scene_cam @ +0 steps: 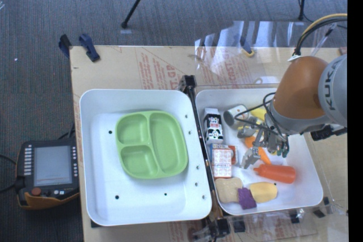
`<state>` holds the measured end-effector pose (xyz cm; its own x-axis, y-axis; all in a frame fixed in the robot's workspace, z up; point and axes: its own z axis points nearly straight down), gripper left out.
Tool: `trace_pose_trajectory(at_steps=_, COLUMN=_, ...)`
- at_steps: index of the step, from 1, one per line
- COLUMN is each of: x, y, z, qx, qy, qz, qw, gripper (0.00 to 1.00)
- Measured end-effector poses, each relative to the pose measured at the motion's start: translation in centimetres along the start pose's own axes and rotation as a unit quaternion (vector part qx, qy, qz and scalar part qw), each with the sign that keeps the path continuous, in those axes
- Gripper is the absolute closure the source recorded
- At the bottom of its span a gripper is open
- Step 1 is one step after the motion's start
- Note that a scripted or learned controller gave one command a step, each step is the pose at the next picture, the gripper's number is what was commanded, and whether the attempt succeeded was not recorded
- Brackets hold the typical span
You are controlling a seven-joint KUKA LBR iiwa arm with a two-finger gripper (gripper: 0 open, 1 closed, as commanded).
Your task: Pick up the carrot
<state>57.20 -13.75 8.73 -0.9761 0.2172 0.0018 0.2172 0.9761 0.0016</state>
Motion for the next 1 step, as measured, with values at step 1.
trace_pose_trajectory(at_steps=1, x=-0.15, y=0.33, z=-1.09, qx=-0.001, qy=-0.002, qz=-0.003, qw=1.0, gripper=1.0)
